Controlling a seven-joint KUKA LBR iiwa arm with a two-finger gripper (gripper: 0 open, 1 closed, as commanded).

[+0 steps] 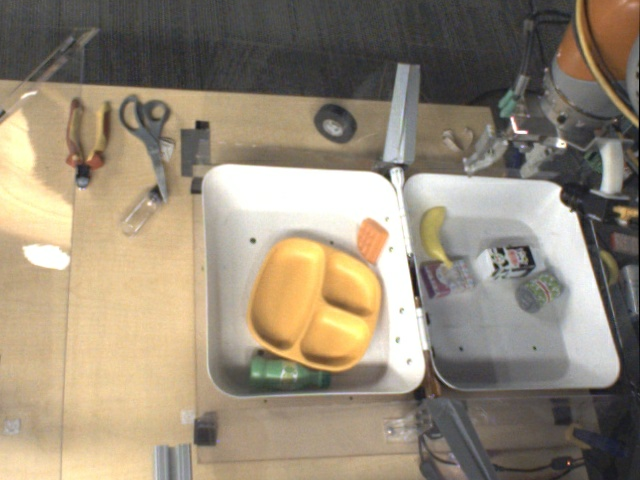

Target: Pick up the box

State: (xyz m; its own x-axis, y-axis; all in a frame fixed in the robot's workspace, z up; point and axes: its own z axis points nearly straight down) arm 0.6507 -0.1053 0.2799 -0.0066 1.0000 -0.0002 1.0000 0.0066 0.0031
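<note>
A small white box with black and red print (510,260) lies on its side in the right bin (500,363), toward the bin's right half. Just left of it lies a flat purple and clear packet (445,276). My gripper (497,148) hangs over the back rim of the right bin, well behind the box and apart from it, with nothing seen in it. The grey arm with its orange band (603,23) comes in from the top right corner.
The right bin also holds a banana (432,234) at its left wall and a crumpled greenish can (540,291) right of the box. In the left bin (225,268) sit a yellow divided plate (315,303), an orange item (371,238) and a green bottle (287,372). Scissors (150,138), pliers (85,138) and a tape roll (335,122) lie on the bench.
</note>
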